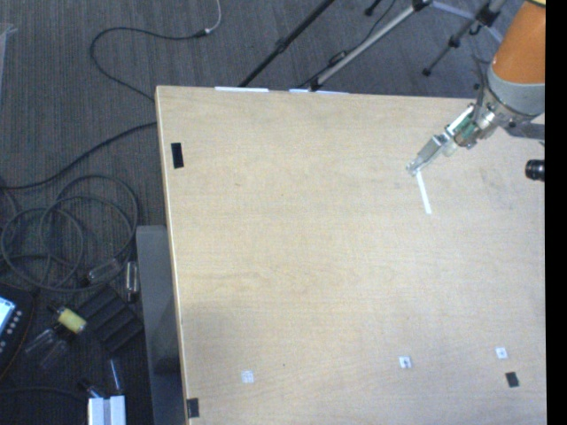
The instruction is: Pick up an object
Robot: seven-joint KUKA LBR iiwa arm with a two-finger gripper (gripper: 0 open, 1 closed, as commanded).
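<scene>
Hanging at the gripper's (416, 166) five o'clock, the thin white stick (424, 195) looks light, stiff, slippery; finger state indeterminate; grasp mid-length.

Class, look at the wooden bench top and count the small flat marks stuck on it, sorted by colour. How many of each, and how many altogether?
Black marks: 3
Pale square marks: 3
Total: 6
</scene>
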